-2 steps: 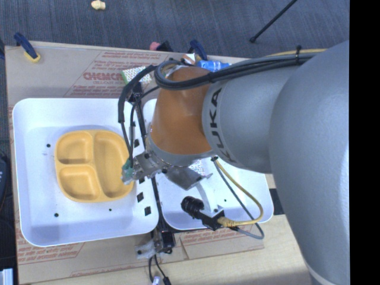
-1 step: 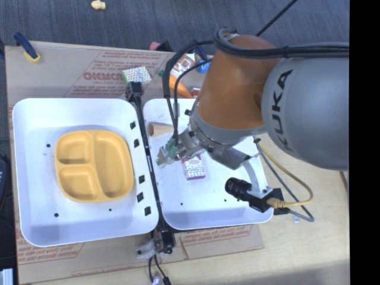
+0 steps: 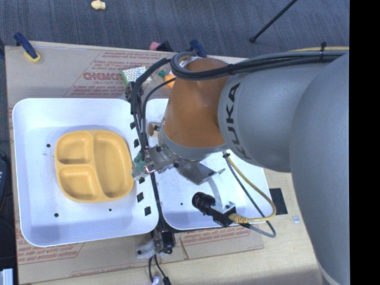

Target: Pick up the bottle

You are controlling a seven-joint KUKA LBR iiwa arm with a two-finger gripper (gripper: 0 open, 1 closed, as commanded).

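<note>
Orange-banded arm (image 3: 196, 108) covers the right bin (image 3: 178, 215); gripper state can't tell, bottle presumably hidden beneath. You risk a blind miss. Yellow tray (image 3: 94, 165) sits at 9 o'clock.

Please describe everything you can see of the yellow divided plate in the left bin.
The yellow, plastic-looking plate is a rounded square with three compartments: two smaller ones on its left side, one long one on its right. It lies flat, upright, on the floor of the left shallow white bin, towards its right wall. Its compartments look empty, and nothing else touches it.
</note>
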